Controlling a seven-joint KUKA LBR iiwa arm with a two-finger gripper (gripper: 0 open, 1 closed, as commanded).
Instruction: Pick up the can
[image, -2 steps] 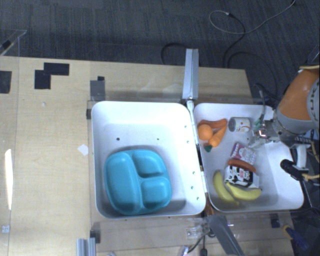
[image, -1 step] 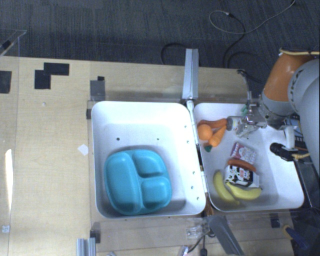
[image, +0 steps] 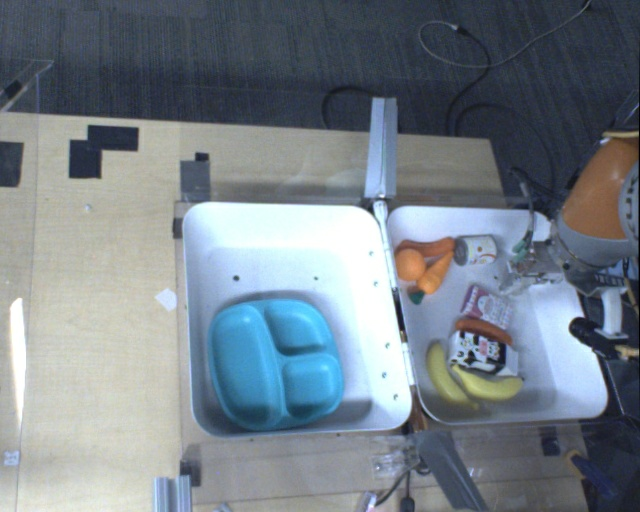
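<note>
The can (image: 476, 250) is small and pale with a silver end, and it lies on its side at the back of the right bin (image: 560, 390). My gripper (image: 524, 268) hangs over the same bin, just right of the can and a little nearer the front. It looks apart from the can, and nothing shows in its grasp. The grey arm with its orange band (image: 603, 190) comes in from the right edge.
An orange (image: 409, 263) and a carrot (image: 432, 270) lie left of the can. In front of them are a red and white packet (image: 487, 305), a dark printed pack (image: 478, 347) and bananas (image: 468, 376). The left bin (image: 290, 240) holds a blue divided tray (image: 275, 363).
</note>
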